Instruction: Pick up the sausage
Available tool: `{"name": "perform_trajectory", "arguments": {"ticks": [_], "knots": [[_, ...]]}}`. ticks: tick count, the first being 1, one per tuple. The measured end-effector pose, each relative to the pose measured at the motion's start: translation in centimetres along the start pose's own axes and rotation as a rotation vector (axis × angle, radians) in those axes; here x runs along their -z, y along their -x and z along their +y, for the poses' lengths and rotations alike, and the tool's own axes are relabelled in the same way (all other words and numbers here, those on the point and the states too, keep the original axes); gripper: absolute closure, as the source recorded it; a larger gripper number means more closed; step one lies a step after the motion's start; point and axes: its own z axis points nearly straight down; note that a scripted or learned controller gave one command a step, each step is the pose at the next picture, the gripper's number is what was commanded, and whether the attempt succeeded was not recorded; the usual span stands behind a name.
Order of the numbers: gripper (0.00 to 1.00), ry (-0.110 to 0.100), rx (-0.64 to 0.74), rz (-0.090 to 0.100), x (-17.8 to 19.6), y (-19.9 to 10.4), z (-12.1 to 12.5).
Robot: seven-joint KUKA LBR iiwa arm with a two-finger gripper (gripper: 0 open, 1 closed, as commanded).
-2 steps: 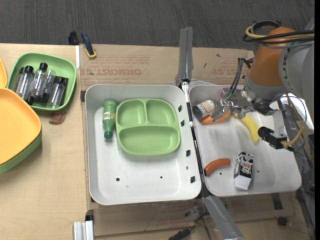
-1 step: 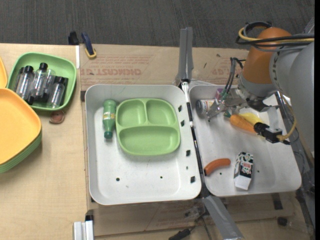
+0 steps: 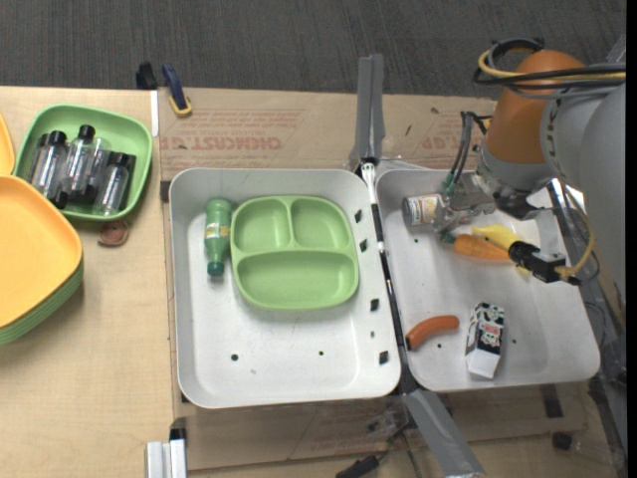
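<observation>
The flat brown wooden bench (image 3: 90, 386) is the biggest thing here, and it carries two shallow white plastic bins side by side. The left white bin (image 3: 279, 366) holds a green plastic plate with three sections (image 3: 295, 251) near its far edge, and a small green bottle (image 3: 217, 235) lies just beside the plate's left side. My big grey arm with the orange band (image 3: 557, 108) reaches over the far right corner of the right white bin (image 3: 542, 357). My gripper (image 3: 460, 210) hangs low near the far edge of that bin, next to a small shiny tin can (image 3: 423, 208) lying on its side. I cannot tell if my fingers are wide or narrow. A yellow banana (image 3: 495, 235) and an orange carrot (image 3: 481, 250) lie close together just by my gripper. A little black and white milk carton (image 3: 486, 341) rests near the bin's near edge. The small reddish-orange sausage (image 3: 433, 330) lies at the near left corner of the right bin, just left of the carton and well apart from my gripper.
</observation>
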Motion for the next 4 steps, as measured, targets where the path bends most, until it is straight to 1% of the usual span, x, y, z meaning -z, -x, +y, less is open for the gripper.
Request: {"name": "perform_trajectory", "arguments": {"ticks": [1, 2, 3, 4], "knots": [[1.00, 0.009, 0.006, 0.001, -0.7, 0.7, -5.0], [1.00, 0.006, -0.217, 0.001, 0.0, 6.4, -7.9], [1.00, 0.006, -0.203, 0.003, 0.0, 6.8, -13.7], [1.00, 0.005, -0.192, 0.003, 1.0, 3.8, -16.2]]}}
